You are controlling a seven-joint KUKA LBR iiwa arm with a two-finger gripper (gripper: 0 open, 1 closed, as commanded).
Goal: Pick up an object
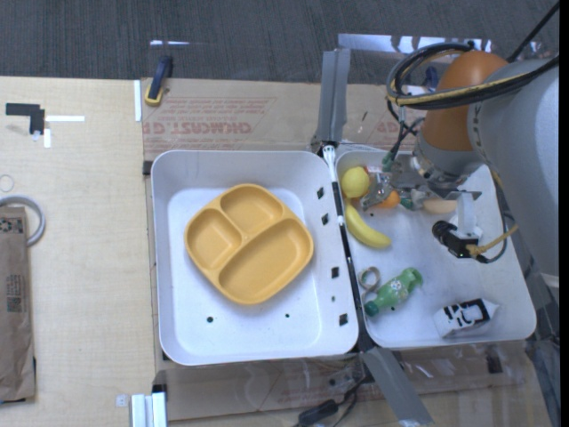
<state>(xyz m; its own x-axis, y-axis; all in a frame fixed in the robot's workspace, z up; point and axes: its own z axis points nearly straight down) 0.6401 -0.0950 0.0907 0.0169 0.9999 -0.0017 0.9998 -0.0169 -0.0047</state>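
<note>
The right bin holds a yellow lemon, a banana, a small orange item, a tan item, a green bottle and a black-and-white box. My gripper is low in the bin's far left part, just right of the lemon and right over the orange item. The wrist and its cables hide how the gripper stands on that item. Nothing is visibly lifted.
A yellow divided plate lies in the left bin. A small metal ring rests beside the green bottle. The arm's orange band and black cables hang over the right bin's far side. A brown bag lies at the bench's left.
</note>
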